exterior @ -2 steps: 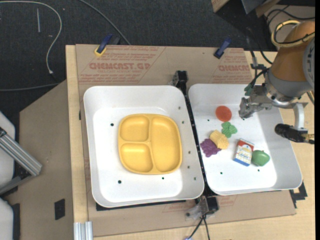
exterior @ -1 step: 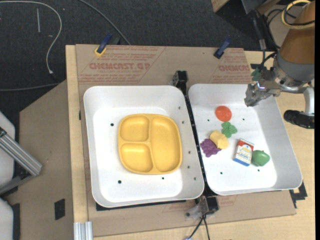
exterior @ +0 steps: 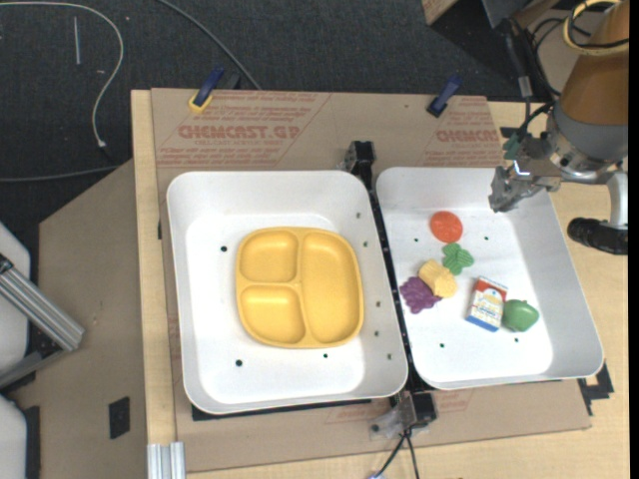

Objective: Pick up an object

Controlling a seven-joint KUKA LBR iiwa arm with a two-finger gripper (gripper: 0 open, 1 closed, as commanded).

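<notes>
Small toy foods lie in the right bin [exterior: 559, 352]: a red-orange tomato [exterior: 446, 227], a green broccoli piece [exterior: 458, 258], a yellow piece [exterior: 436, 278], purple grapes [exterior: 418, 293], a small white, red and blue carton [exterior: 486, 304] and a green pepper [exterior: 520, 315]. My gripper [exterior: 502, 194] hangs over the bin's far right part, up and to the right of the tomato. Nothing shows between its fingers.
The left bin [exterior: 200, 367] holds a yellow three-compartment plate [exterior: 300, 287]. Both bins rest on a cardboard sheet [exterior: 160, 267] held by blue clamps [exterior: 207, 90] at the back. A black clip [exterior: 359, 156] sits between the bins' far corners.
</notes>
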